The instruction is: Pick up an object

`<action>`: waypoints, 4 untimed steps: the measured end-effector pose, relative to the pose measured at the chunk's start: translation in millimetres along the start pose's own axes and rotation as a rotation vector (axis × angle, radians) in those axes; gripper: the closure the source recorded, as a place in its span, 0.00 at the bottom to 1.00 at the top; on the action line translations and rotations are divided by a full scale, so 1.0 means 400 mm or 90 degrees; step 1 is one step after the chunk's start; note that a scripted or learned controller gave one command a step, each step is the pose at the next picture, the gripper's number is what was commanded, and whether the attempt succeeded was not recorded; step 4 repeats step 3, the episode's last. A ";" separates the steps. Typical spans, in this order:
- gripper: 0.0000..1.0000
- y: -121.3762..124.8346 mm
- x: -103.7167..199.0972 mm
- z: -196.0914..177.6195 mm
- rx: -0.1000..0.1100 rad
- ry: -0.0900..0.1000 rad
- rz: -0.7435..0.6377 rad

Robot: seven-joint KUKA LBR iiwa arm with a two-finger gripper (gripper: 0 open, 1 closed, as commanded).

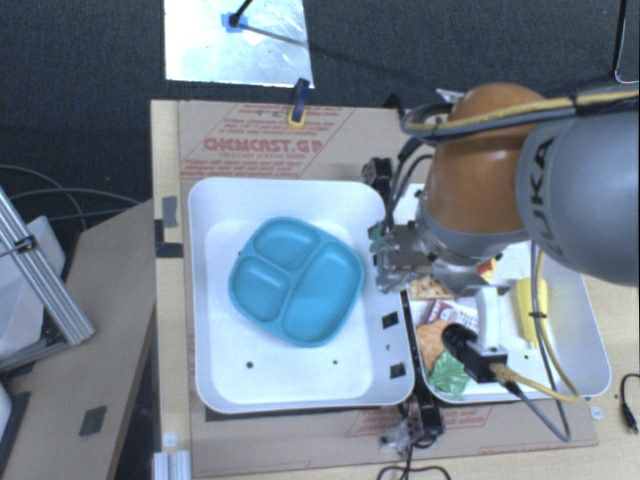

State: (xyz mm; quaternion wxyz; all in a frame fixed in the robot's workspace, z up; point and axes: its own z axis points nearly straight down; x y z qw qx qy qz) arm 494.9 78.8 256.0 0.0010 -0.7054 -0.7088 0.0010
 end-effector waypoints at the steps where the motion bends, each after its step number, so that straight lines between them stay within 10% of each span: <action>1: 1.00 0.068 0.148 0.033 -0.003 0.001 -0.002; 2: 1.00 -0.021 0.231 -0.271 -0.010 0.005 -0.003; 3: 1.00 0.031 0.360 -0.075 0.001 0.000 -0.002; 4: 1.00 0.031 0.360 -0.075 0.001 0.000 -0.002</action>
